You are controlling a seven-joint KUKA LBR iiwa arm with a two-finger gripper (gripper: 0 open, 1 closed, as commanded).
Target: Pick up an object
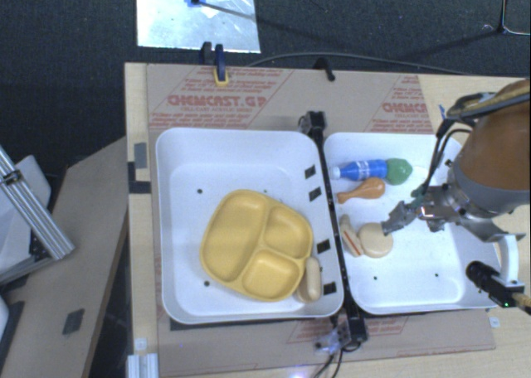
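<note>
In the right bin (415, 281) lie a blue bottle with a green cap (372, 170), an orange drumstick-shaped toy (362, 192), a round tan bun-like piece (375, 241) and a striped hot-dog-like piece (351, 240). My gripper (395, 220) reaches in from the right, its tip just above and right of the tan piece, nearly touching it. Nothing is seen between its fingers.
The left bin (191, 165) holds a yellow divided tray (255, 244) with a small beige piece (311, 278) beside its lower right corner. A black divider (330, 219) separates the bins. The arm's orange band (498, 148) hangs over the right bin's right side.
</note>
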